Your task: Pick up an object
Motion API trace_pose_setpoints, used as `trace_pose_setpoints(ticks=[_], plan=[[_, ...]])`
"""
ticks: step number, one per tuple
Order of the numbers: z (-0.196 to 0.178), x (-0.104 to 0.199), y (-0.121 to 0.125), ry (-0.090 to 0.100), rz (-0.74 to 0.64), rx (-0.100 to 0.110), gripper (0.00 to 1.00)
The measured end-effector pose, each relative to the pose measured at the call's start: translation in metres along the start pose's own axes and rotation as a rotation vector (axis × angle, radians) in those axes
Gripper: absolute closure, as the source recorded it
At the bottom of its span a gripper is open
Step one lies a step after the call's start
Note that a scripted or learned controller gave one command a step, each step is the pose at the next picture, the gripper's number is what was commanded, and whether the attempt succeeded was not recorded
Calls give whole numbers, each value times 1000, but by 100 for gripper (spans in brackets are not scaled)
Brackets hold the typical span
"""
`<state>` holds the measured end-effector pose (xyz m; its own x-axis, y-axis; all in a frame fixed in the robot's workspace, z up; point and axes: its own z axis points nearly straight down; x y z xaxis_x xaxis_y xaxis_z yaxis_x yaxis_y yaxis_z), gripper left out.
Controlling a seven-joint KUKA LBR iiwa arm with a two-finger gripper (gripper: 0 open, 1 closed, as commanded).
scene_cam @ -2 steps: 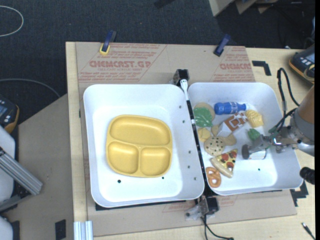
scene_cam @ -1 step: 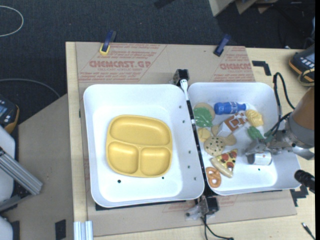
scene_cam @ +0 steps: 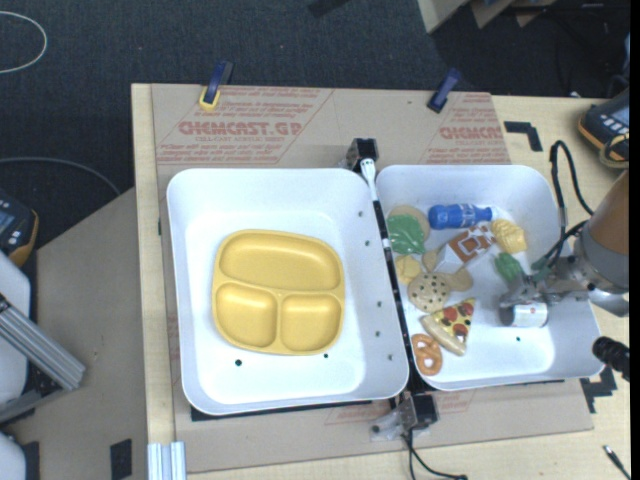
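Note:
The right white bin [scene_cam: 520, 358] holds several toy foods: a blue bottle [scene_cam: 458, 215], a green leafy piece [scene_cam: 407, 233], a brown and white packet [scene_cam: 470, 244], a yellow piece [scene_cam: 508, 235], a small green piece [scene_cam: 510, 266], a speckled cookie [scene_cam: 430, 291], a pizza slice [scene_cam: 450, 325] and a pretzel [scene_cam: 426, 352]. My gripper [scene_cam: 522, 300] is low inside this bin near its right side, to the right of the pizza slice. A small white and grey cylinder [scene_cam: 524, 315] lies right under it; whether it is held is unclear.
The left white bin [scene_cam: 190, 268] carries a yellow three-compartment tray [scene_cam: 278, 290]. The arm [scene_cam: 605, 258] comes in over the right bin's right wall. A black cable [scene_cam: 558, 183] runs along that side. Clamps [scene_cam: 212, 86] hold the cardboard base at the back.

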<state>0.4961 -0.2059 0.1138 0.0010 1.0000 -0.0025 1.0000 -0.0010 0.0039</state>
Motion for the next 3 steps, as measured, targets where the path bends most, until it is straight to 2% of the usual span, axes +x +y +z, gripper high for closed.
trace_pose_setpoints(ticks=[1, 2, 3], plan=[[-44, 4, 6, 0, -2, 0, 100], [-107, 4, 4, -1, -2, -2, 100], [-111, 4, 5, 0, -2, 0, 100]])
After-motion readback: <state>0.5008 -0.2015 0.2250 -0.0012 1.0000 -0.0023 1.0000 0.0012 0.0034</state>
